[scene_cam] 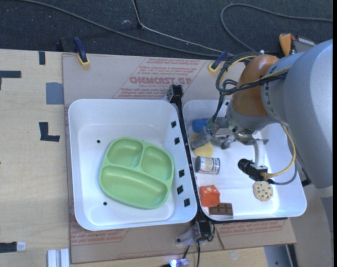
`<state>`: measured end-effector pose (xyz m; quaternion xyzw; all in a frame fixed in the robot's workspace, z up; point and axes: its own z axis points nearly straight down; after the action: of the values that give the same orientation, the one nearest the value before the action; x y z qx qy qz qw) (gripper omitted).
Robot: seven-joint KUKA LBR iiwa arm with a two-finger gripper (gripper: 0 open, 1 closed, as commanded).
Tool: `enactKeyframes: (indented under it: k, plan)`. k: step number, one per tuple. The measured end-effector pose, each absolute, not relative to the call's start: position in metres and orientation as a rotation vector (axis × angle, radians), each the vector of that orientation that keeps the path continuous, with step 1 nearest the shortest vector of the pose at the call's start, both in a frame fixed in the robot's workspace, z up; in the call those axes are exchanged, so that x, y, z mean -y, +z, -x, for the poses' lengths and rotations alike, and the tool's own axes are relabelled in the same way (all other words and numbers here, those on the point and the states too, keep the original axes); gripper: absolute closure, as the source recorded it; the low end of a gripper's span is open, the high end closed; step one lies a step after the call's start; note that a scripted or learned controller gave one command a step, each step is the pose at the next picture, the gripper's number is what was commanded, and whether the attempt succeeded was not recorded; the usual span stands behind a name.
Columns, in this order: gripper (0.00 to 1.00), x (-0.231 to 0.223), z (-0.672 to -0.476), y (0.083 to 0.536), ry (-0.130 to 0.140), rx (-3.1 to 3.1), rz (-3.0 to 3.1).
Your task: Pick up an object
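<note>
A glossy green three-compartment plastic tray (137, 173) is seen in the left white bin (82, 127). The metal two-finger gripper (216, 139) is lowered beside a yellow piece (203, 148), possibly touching; its grip cannot be determined.

green divided plate (137, 173) lies in the left white bin (79, 149).

Two bins sit side by side on my bench: in the left bin (79, 149) a divided plate (137, 173) lies near the middle. My arm (302, 93) reaches in from the right over the right bin (291, 204), my gripper (224, 135) low over its rear left part. A jar (207, 164) lies just in front, then a block (209, 196) and a bar (220, 209) toward the front edge, a cookie (262, 191) off to their right.
</note>
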<state>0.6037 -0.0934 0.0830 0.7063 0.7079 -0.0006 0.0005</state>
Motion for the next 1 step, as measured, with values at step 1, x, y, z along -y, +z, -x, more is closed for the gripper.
enactKeyframes:
  k: [1]
  plan:
    - [1.00, 0.0925, -0.6059, 0.0972, 0.005, -2.222, -2.215]
